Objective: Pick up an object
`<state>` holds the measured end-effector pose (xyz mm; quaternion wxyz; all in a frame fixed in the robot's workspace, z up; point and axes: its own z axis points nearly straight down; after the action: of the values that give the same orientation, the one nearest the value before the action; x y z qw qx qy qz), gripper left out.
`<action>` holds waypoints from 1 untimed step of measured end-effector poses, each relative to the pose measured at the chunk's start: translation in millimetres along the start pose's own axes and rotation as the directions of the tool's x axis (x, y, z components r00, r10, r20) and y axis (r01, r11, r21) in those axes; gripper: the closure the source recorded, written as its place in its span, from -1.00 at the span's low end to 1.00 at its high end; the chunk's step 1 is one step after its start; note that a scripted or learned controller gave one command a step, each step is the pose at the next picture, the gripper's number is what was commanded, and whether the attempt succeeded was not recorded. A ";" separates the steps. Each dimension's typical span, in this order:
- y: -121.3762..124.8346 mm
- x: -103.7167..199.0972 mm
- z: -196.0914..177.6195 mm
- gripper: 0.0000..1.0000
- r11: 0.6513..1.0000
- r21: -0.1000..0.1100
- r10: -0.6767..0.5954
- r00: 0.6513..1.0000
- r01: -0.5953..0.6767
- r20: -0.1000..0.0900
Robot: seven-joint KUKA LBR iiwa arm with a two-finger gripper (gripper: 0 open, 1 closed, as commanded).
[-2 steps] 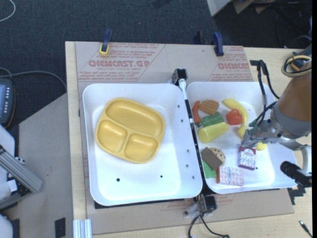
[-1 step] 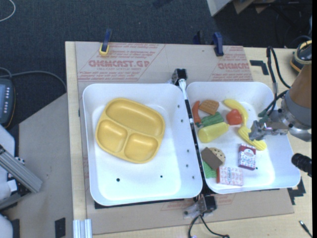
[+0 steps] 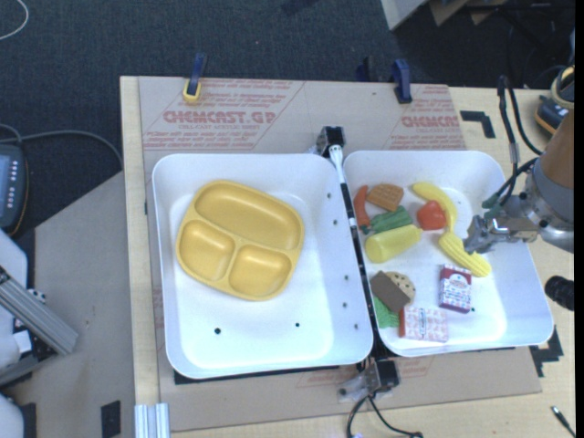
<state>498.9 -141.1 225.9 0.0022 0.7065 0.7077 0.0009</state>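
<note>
Gripper [image 3: 481, 237] sits low in right bin [image 3: 525, 290], touching corn [image 3: 464, 255]; can't tell its finger state. Banana [image 3: 432, 195] and tomato [image 3: 432, 215] just left. Yellow tray [image 3: 239, 239] in left bin [image 3: 182, 336].

You see a yellow tray [image 3: 239, 239] in the white left bin [image 3: 173, 272]. The right bin [image 3: 525, 308] holds a yellow banana [image 3: 432, 194], red tomato [image 3: 432, 215] and red-and-white box [image 3: 454, 289].

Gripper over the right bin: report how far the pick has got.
Done: the gripper has reached into the right bin and sits low at the yellow corn cob. In hand: nothing shows lifted; the corn lies on the bin floor. Left: close on it and raise it. The yellow divided plate lies alone in the left bin.
</note>
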 end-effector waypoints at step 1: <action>26.2 38.0 6.4 1.00 1.000 0.001 -0.004 1.000 0.004 -0.001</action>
<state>525.1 -103.0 219.6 0.0013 0.7052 0.7090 0.0010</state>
